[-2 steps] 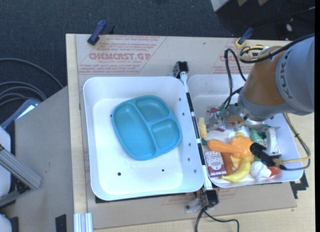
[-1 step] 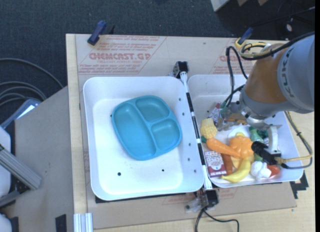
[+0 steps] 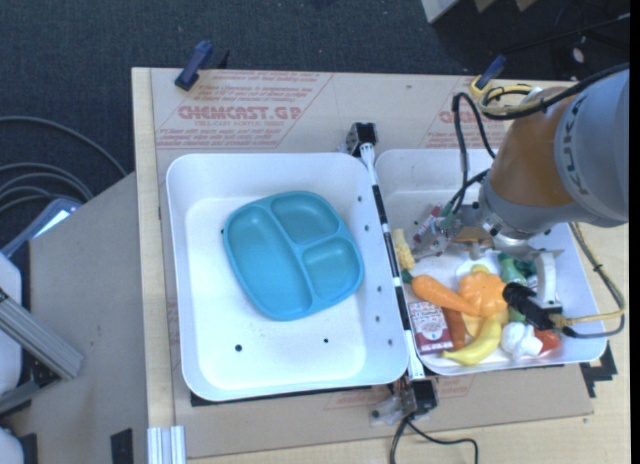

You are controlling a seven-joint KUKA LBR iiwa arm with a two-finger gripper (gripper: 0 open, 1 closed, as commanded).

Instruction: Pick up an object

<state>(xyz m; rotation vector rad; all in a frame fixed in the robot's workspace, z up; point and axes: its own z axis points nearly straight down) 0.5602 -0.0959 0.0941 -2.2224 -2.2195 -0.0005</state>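
Carrot [image 3: 445, 294], lying just beside the claw [image 3: 495, 257] in the crowded bin [image 3: 425, 160]; claw state cannot be told; descent should be centred on it.

Even, bright light; slight softness.

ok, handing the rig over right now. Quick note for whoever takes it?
Gripper: low over the toy pile in the right bin, state unclear. Nothing can be seen held.
Things: carrot, banana and a red-white box lie in the right bin among other toys. The blue plate lies flat in the left bin.
Done: arm is over the pile, but no pick is visible.
Left: grasp one thing and lift it clear of the bin. The carrot and banana lie on top and look easiest.
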